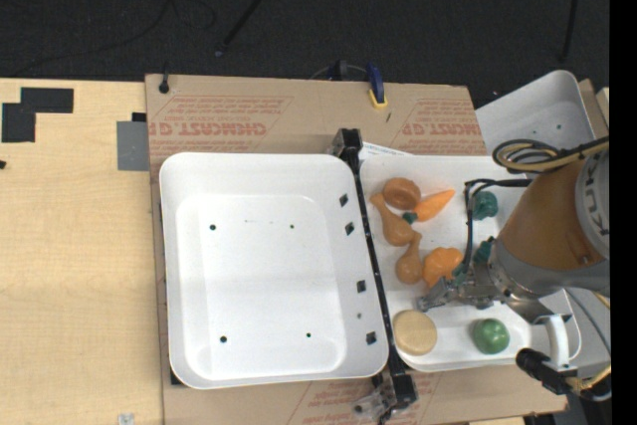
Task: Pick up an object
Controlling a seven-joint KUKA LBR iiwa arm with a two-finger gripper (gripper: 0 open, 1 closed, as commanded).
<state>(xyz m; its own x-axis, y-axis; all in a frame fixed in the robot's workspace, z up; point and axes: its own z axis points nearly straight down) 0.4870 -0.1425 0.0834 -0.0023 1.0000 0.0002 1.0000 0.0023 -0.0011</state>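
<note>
Jaws slightly parted, gripper (pixel 439 295) low in right bin (pixel 453 356), holding nothing, orange piece (pixel 441 265) just above, cream disc (pixel 415 332) just below; one green ball (pixel 490 335), two tan gourds (pixel 396 225).

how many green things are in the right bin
2: a green ball at the near edge beside the arm, and a darker teal piece toward the far side. The arm may hide more.

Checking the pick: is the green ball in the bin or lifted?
In the bin. The green ball lies on the right bin's floor, apart from the gripper.
</note>
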